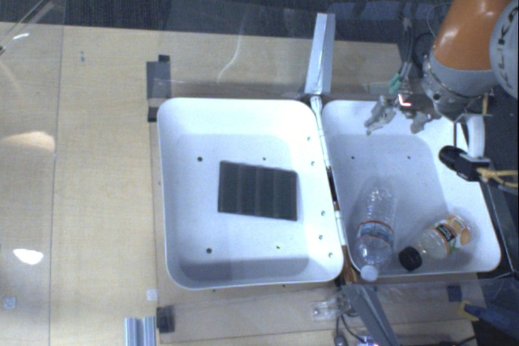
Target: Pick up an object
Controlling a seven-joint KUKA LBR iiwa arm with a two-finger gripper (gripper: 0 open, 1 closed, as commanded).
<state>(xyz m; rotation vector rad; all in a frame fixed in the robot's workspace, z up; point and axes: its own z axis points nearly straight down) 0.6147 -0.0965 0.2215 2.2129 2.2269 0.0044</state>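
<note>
**Two bottles to choose from, end effector spread above the right bin**

Nearest the camera, in the right bin [462,198], lie two candidates. The clear water bottle [373,227] rests on its side along the left wall, cap toward the near rim. It looks empty or nearly so, hence light, thin-walled and likely to dent and roll; its smooth round body is probably slippery, so a pinch across the middle of the barrel, square to its length, seems safest. Just beside it to the right lies a small bottle with a black cap [436,241], tilted across the near right corner; it looks stiffer and shorter, and could be taken across its labelled body.

In the left bin [174,198] a dark flat ribbed pad [258,190] lies flat, offering little edge to grip.

Farthest back, the end effector [399,116] hangs over the right bin's far wall, fingers spread and holding nothing, well apart from both bottles.
</note>
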